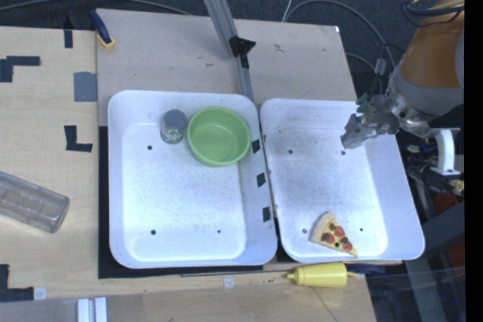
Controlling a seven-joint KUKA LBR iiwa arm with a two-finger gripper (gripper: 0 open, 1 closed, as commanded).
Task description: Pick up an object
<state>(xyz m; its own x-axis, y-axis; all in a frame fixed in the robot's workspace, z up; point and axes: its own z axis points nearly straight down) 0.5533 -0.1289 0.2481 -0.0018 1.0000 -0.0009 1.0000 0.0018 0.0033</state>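
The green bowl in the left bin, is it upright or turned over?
Upright. The green bowl shows its open hollow and rim toward the camera, beside a small can in the left bin.

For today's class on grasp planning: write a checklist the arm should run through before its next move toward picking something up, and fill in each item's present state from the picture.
1. A target lies in the bin under the arm: the pizza slice is in the right bin, near its front edge. Ok.
2. Target free of neighbours: nothing touches it. Ok.
3. Hand above the target: it sits over the bin's far right part, away from the slice. Not ok.
4. Hand ready to close: cannot tell.
5. Other candidates: green bowl and small can stand in the left bin, side by side. Ok.
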